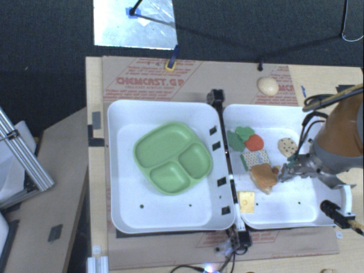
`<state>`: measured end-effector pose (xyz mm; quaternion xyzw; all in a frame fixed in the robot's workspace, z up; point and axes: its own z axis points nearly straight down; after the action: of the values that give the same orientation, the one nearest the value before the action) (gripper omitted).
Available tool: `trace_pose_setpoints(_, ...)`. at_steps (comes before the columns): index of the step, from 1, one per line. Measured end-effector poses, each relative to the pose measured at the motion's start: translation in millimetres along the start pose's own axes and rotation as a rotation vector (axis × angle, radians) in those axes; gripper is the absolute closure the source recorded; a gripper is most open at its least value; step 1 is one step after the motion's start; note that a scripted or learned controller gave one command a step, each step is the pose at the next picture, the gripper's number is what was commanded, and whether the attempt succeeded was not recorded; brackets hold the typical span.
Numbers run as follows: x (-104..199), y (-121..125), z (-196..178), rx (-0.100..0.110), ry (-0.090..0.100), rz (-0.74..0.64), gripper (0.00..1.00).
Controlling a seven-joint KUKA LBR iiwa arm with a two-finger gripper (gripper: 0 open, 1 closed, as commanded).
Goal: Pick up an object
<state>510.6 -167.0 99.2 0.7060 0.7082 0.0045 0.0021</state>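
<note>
The arm reached in from the right over the right-hand bin (307, 218), and its gripper (284, 171) sat low at the right edge of a tan, toast-like piece (263, 177) lying near the middle of that bin. Whether the gripper was spread or closed could not be told, since the tip was small and dark against the piece, and nothing could be seen held in it. The tan piece looked the likeliest target, being the thing right beside the tip. Just above it lay a green leafy piece (243, 135), a red round piece (254, 142) and a green block (250, 159), crowded together; a speckled cookie (287, 147) lay near, up and to the right, and a yellow square (247, 201) lay apart toward the front edge by the divider. The left-hand bin (122, 152) held a green sectioned plate (172, 158). To do the pick well, the gripper would probably need to straddle the tan piece across its narrow span, come down close to the bin floor because the piece was flat, close squarely, and lift straight up so the crowded neighbours were not dragged along.
</note>
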Motion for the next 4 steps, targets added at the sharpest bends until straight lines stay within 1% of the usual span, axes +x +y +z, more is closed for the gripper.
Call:
trace_pose_setpoints(1,2.8,-2.4,-62.1,0.003,-0.006,-0.001,1.0)
trace_pose_setpoints(2,2.4,8.4,-122.5,0.001,-0.006,-0.002,1.0)
trace_pose_setpoints(3,2.4,9.4,-125.3,0.006,-0.004,-0.001,1.0)
trace_pose_setpoints(4,47.2,24.9,-128.8,0.006,-0.002,-0.006,1.0)
